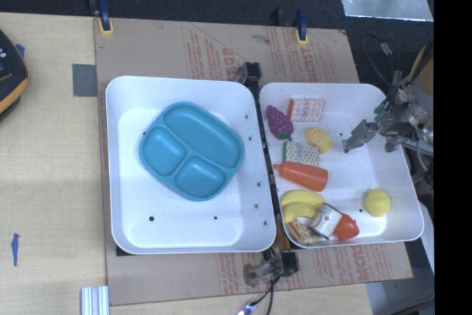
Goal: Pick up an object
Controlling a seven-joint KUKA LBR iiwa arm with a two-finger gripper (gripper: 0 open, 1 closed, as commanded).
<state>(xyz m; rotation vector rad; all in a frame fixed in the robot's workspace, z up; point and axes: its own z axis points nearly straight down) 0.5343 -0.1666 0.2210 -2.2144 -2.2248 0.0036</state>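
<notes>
The right bin (pixel 398 181) holds several toy foods: purple grapes (pixel 279 120), a white and red packet (pixel 306 109), a small yellow piece (pixel 318 138), a checkered packet (pixel 301 153), an orange carrot (pixel 302 174), a banana (pixel 301 201), a small can (pixel 328 220) and a lemon (pixel 377 202). My gripper (pixel 374 142) hangs over the bin's upper right part, open, its fingers spread with bare white floor between them. It is right of the small yellow piece and above the lemon, and touches neither.
A blue divided plate (pixel 192 150) lies in the left bin (pixel 125 225). Clamps (pixel 252 72) join the bins at the middle. Cables and arm parts (pixel 413 122) crowd the right edge. A yellow and black device (pixel 9 77) sits at far left.
</notes>
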